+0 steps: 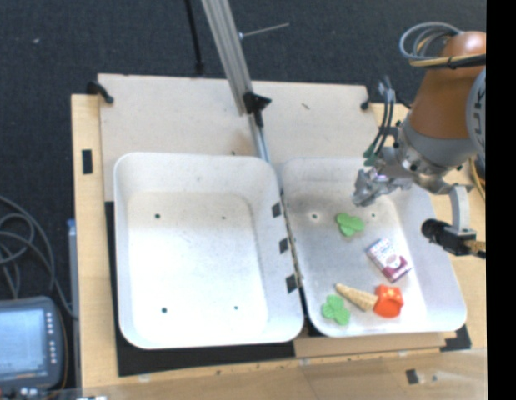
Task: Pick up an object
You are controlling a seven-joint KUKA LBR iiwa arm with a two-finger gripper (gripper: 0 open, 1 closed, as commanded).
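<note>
Gripper (368,188) hovering over right bin (433,307), far side, finger spread impossible to tell, green piece (350,223) just near of it, small carton (388,258) further near-right

The scene is lit evenly and fairly brightly from above. Both white bins (199,240) are rendered slightly washed out, with soft, faint shadows along their rims. The dark floor (41,32) is shown grainy. Overall sharpness is low, and small items are blurred.
</note>
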